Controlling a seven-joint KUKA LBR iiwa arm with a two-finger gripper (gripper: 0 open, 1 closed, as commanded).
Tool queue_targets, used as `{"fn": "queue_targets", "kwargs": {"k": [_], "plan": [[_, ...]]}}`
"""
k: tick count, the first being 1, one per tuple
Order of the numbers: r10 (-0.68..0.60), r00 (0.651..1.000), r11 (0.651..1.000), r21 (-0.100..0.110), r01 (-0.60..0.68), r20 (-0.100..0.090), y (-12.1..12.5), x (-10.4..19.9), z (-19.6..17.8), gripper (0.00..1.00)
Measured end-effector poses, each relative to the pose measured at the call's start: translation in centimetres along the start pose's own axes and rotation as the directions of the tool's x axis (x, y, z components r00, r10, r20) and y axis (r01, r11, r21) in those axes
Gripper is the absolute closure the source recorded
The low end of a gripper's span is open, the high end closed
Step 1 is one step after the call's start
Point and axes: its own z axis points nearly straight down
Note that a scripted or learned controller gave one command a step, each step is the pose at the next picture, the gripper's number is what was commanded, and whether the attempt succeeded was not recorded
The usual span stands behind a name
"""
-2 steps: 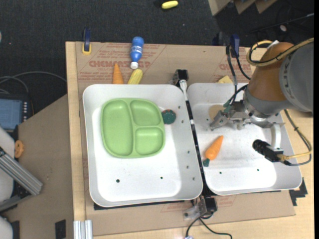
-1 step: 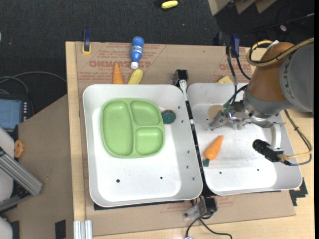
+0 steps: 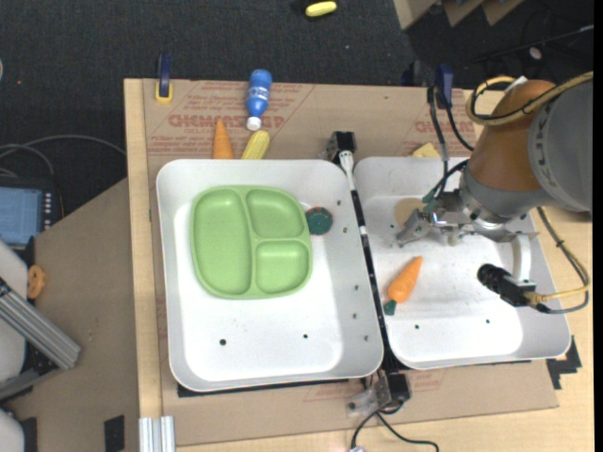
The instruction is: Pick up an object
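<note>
- The left bin [image 3: 264, 342] held a green plate [image 3: 250, 241] with three wells and nothing in them. A small dark-teal ball [image 3: 320, 220] sat just beside the plate's right edge.
- Behind that bin, on the bench, lay an orange cone [image 3: 221, 141], a yellow piece [image 3: 255, 144] and a blue-and-white bottle [image 3: 257, 97] (none of them in a bin).
- The right bin [image 3: 452, 332] held one carrot [image 3: 405, 281], in its left half and near the wall shared with the left bin.
- The carrot's long axis ran on a slant, with the green end at the lower left and the orange end pointing up and right, toward the arm.
- The gripper [image 3: 412, 226] hung over the upper-left part of the right bin. The carrot lay just beside it on the side nearer the camera, apart from it as far as the view showed.
- Whether the gripper was released or clenched could not be told (the slant hid it), and nothing could be seen held.
- The carrot looked the likeliest target. Reaching it would probably take a short shift toward the near edge and a grip across the slanted axis.
</note>
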Motion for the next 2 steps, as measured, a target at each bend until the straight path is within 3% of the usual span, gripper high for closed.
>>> {"fn": "queue_targets", "kwargs": {"k": [2], "plan": [[0.000,1.000,1.000,0.000,0.000,0.000,0.00,0.00,0.00,0.00]]}}
